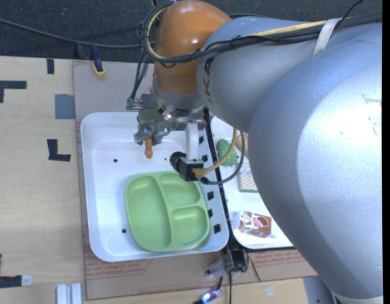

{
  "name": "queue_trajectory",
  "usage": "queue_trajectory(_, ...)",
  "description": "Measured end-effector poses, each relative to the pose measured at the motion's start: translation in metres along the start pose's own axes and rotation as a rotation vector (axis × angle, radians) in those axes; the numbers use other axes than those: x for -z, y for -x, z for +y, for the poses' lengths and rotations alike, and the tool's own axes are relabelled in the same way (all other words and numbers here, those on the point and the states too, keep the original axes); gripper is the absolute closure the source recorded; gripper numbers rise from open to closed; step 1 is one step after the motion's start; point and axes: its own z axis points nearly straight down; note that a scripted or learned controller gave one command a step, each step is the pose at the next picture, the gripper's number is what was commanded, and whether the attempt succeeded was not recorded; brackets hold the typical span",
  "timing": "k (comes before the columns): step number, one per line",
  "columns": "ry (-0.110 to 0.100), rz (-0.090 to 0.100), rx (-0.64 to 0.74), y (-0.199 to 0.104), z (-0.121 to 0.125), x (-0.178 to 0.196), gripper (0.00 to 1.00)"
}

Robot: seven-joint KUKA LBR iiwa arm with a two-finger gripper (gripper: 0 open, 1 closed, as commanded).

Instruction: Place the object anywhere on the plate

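Note:
A light green plate with three compartments lies in the near half of the left white bin. My gripper hangs over the far part of that bin, just beyond the plate's far rim. A small orange object sticks out between its fingers, pointing down. It hangs above the bin floor, short of the plate.
The right bin holds a light green object, a patterned card and a small red and white packet. My large grey arm covers most of the right side. Black cables run across the dark backdrop behind the bins.

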Motion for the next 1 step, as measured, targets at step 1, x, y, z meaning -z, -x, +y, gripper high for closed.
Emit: queue_trajectory(1,-0.001,-0.001,-0.002,0.0020,0.0001,-0.0004,0.00)
